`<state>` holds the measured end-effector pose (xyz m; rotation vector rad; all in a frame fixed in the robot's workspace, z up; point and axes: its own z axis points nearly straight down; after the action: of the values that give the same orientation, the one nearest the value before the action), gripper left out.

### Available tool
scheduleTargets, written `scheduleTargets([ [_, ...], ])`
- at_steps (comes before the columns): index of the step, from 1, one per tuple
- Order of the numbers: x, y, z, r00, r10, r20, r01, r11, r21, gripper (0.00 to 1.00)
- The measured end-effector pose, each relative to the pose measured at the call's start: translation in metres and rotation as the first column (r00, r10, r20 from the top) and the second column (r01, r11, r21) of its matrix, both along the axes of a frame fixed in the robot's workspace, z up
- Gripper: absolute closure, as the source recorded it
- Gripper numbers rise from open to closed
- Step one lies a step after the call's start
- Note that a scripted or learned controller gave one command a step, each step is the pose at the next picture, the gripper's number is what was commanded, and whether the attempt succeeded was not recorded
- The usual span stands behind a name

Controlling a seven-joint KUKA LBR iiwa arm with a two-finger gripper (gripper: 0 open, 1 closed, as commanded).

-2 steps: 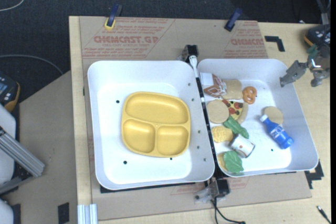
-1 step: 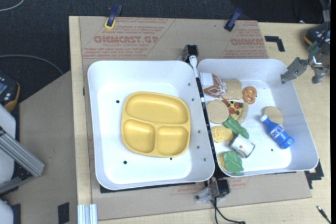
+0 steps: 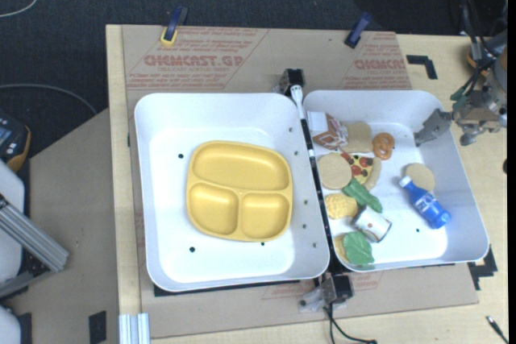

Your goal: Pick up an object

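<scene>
Blue bottle (image 3: pixel 425 203), my likeliest pick, lies loose at four o'clock in the right bin (image 3: pixel 468 209), apart from the food heap, while my pincer (image 3: pixel 451 123), its opening impossible to judge, hovers at the two-o'clock rim, gripping nothing visible.

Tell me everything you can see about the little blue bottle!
The blue bottle looks like a small plastic toy with a white cap and a pale label band round its middle. It lies on its side, cap pointing up-left, on the floor of the right bin, toward its right side. A round tan piece sits just above the cap; whether they touch is unclear. Nothing grips it.
</scene>
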<state>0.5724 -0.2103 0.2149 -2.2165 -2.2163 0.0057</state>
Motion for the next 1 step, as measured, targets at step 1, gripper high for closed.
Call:
scheduleTargets([
  [1, -0.0091, 0.0034, -0.0478, 1.0, 0.0, 0.001, 0.0, 1.0, 0.0, 0.0],
])
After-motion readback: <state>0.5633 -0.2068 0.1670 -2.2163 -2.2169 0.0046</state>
